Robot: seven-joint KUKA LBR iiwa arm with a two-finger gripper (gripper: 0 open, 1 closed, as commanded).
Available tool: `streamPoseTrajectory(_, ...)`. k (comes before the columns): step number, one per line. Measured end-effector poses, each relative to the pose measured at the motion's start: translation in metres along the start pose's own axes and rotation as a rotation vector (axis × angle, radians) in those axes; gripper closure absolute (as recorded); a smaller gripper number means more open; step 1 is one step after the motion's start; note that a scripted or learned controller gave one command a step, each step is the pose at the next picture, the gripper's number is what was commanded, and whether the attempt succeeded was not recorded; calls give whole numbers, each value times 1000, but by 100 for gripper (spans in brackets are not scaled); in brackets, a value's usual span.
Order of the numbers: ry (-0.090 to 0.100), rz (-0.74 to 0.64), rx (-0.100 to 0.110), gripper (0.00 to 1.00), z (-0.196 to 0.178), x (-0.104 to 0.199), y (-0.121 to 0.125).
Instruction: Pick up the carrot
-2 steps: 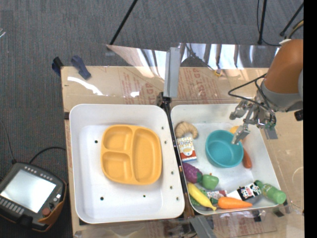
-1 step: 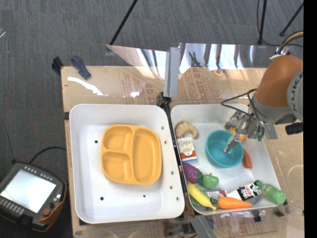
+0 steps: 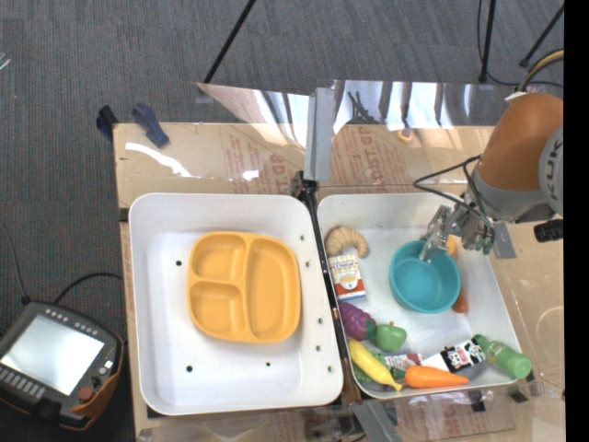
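Note:
The carrot [image 3: 435, 377] is orange and lies on its side near the front edge of the right bin [image 3: 386, 212]. It rests between a yellow banana [image 3: 371, 361] and a black-and-white carton [image 3: 460, 356]. My gripper [image 3: 441, 240] hangs over the far rim of the teal bowl [image 3: 424, 280], well behind the carrot. Its fingers point down and to the left with a gap between them, and nothing sits in that gap.
The right bin also holds a croissant [image 3: 345, 239], a small milk carton [image 3: 347, 276], purple grapes [image 3: 356, 320], a green pepper [image 3: 390, 337] and a green bottle [image 3: 506, 358]. A yellow divided plate [image 3: 244, 286] lies in the left bin [image 3: 156, 274]. A pendant [image 3: 55, 362] sits lower left.

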State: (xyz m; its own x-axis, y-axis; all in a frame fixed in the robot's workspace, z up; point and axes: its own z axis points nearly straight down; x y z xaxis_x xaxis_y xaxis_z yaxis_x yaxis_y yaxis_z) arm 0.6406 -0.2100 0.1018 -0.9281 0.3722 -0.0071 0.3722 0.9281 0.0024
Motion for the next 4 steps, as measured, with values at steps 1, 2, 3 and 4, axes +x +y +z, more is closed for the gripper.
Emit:
streamPoseTrajectory(1,-5,268,0,100,-133,22,18)
streamPoseTrajectory(2,16,165,4,100,-44,120,-14)
streamPoseTrajectory(3,-7,313,0,100,-215,103,-15)
streamPoseTrajectory(4,19,223,4,100,-44,113,-46)
